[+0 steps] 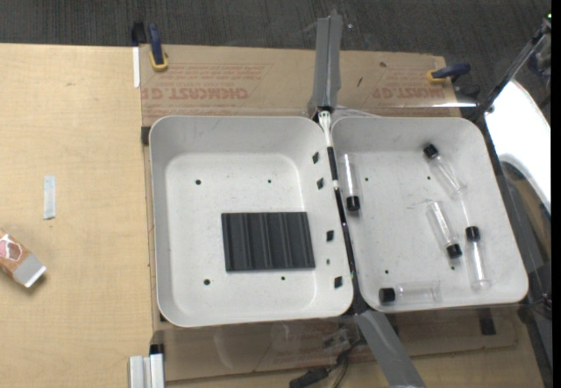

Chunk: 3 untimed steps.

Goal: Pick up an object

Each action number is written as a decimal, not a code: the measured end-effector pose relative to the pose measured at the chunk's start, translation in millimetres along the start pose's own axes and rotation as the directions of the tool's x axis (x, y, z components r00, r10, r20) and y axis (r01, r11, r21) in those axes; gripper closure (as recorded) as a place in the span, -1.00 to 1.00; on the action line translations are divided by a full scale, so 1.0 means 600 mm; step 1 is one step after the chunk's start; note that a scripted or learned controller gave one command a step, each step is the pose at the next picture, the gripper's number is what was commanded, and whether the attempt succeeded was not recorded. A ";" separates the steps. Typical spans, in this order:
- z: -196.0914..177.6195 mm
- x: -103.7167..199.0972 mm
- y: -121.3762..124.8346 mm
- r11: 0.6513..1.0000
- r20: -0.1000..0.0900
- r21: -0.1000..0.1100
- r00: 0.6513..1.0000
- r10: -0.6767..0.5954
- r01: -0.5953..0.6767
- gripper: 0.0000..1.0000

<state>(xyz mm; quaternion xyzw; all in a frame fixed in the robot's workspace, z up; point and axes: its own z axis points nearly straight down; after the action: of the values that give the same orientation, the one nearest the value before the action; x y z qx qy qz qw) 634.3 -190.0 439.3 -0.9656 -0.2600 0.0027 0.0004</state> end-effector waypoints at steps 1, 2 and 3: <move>0.001 -0.051 0.032 0.960 0.002 0.002 0.960 0.281 -0.281 1.00; -0.001 -0.146 -0.023 0.948 0.000 0.002 0.948 0.319 -0.319 1.00; 0.000 -0.052 0.017 0.949 0.000 0.001 0.949 0.316 -0.316 1.00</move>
<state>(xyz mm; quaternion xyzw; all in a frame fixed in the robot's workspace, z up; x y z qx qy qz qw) 612.2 -214.7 439.5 -0.9948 -0.1022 0.0028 0.0002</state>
